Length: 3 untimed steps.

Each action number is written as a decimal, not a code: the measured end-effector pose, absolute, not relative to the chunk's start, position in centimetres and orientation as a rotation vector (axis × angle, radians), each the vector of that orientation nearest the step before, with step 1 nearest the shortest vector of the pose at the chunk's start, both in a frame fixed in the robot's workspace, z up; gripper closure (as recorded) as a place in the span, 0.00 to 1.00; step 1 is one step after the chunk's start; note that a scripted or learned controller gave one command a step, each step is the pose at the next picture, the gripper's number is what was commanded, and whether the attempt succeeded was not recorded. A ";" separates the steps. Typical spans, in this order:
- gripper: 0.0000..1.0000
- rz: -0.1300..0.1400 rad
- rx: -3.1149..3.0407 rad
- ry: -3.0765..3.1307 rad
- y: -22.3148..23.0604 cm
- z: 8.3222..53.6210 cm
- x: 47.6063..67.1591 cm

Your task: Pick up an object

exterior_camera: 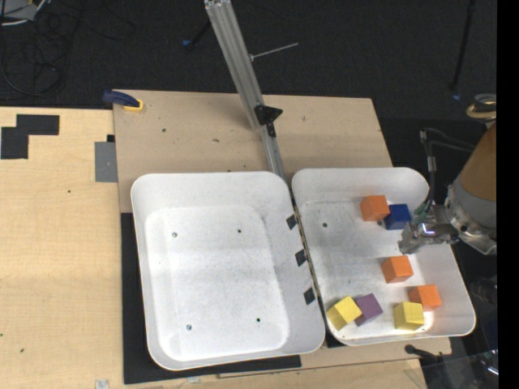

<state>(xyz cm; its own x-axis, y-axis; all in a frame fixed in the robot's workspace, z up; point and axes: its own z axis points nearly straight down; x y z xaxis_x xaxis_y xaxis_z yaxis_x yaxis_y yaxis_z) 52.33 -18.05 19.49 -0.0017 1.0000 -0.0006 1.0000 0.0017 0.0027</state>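
Can't tell gripper [418,237] state, hovering by blue cube [398,215]; looks light, rigid, best pinched across flat sides.

A metal rail [241,71] is leaning over the wooden bench [243,132], with a blue clamp [122,100] sitting at its corner.

A pale wooden bench [203,132] carries two shallow white plastic bins side by side on a black mat [130,298]: the left bin [215,270] and the right bin [340,197]. A slanted grey aluminium rail [239,63] and a small blue-and-yellow clamp [123,100] sit at its far edge.
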 end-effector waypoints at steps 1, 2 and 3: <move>1.00 0.003 2.218 2.220 -18.2 24.8 52.4; 1.00 0.001 2.219 2.229 -12.9 25.5 52.3; 1.00 0.000 2.220 2.230 -7.6 25.8 51.9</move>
